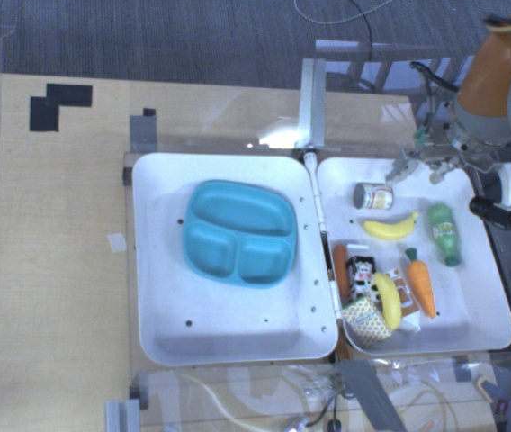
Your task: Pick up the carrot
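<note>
The orange carrot (421, 287) with a green stub lies in the right bin (489, 318), near its front right, pointing toward the front. My gripper (422, 167) hangs over the bin's back edge, well behind the carrot. Its two fingers (403, 166) stand apart and open, with nothing between them. The arm's orange band (497, 72) is at the upper right.
Around the carrot lie a green bottle (444, 233), two bananas (390, 228) (387, 301), a small can (373, 196), a black-and-white carton (361, 274), a red sausage (340, 272) and a mesh bag (367, 320). The left bin (161, 313) holds a blue divided plate (237, 232).
</note>
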{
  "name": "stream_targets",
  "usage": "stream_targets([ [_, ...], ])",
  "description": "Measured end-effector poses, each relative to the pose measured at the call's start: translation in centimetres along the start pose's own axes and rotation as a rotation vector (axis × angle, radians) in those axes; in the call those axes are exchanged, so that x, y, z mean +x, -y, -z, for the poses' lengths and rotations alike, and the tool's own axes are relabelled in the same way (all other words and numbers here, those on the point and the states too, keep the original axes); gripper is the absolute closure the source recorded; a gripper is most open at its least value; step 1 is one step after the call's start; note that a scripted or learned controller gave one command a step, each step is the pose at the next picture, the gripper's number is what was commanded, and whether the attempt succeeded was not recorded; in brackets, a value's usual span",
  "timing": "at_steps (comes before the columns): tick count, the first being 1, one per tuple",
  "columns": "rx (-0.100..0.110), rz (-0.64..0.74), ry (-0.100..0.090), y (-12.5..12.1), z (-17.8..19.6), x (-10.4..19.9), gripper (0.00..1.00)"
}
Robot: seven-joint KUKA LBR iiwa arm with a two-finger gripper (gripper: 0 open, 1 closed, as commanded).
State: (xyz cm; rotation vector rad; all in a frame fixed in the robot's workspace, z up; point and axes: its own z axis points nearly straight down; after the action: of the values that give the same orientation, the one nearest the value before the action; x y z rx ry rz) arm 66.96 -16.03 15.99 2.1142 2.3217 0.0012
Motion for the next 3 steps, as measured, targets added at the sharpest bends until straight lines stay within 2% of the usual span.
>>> stream_targets([
  [1,-0.002,-0.007,0.0,12.3,-1.3,4.5,0.0],
  [2,-0.003,0.031,0.001,10.1,-1.3,1.6,0.0],
  [3,-0.003,0.031,0.001,10.1,-1.3,1.6,0.0],
])
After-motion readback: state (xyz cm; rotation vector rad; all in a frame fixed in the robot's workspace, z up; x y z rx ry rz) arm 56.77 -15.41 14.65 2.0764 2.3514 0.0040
